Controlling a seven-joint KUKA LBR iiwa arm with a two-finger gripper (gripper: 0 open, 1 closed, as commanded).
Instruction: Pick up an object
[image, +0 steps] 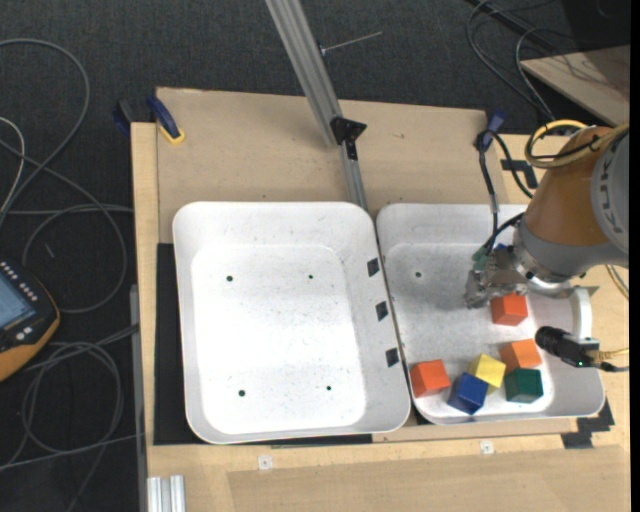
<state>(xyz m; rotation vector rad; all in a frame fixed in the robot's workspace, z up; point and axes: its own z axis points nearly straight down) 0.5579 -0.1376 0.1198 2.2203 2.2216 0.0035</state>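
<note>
Grey arm (610, 215) with orange band, black cables, small dark metal fingers (482, 288).

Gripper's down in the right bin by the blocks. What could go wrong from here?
The gripper sits beside the orange block, not over it, so it may close on nothing or shove it away. The other blocks are crowded along the right bin's near wall, which could hamper a clean grasp there.

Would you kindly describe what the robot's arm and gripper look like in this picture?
The arm is bulky and rounded, grey with an orange band above the wrist. Its gripper is a small dark grey metal assembly. Black cables run beside it, and a yellow cable loops near the arm's top.
</note>
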